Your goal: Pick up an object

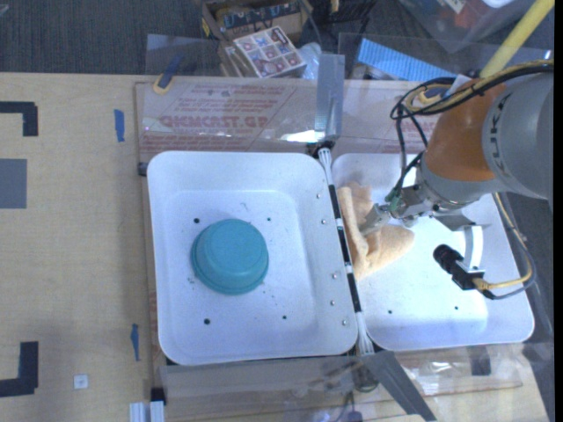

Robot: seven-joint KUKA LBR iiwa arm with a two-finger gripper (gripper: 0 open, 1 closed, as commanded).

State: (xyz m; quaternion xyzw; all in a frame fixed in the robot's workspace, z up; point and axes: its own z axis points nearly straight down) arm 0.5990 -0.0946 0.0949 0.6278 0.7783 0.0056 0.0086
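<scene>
**Ana:** Against the divider between the two bins, on the right bin's (457, 323) side, lies the tan object (374, 240). It is pale and folded, looking like a soft cloth or sponge-like piece, with one long strip along the divider and a rounder lobe bulging away from it.

**Ben:** How would it handle?

**Ana:** My guess is light and limp. It should sag and fold when lifted, not break. It doesn't look slippery, but a shallow pinch could take only a loose flap and let the rest slide out. I'd take hold of the thick lobe, away from the divider, where there is room for fingers on both sides.

**Ben:** And the gripper?

**Ana:** The gripper (385, 214) sits low over the object's upper edge, close beside the divider. Whether it is spread or pressed together I cannot tell; the wrist and cables crowd that spot. I can't say it holds anything.

**Ben:** What else is in the bins?

**Ana:** On the divider's other side, the left bin (176, 183) holds a teal bowl (230, 255), upside down, well apart from the divider. The right bin has the tan object and a black part of the arm's gear (454, 265) hanging over it, farther from the divider.
</scene>
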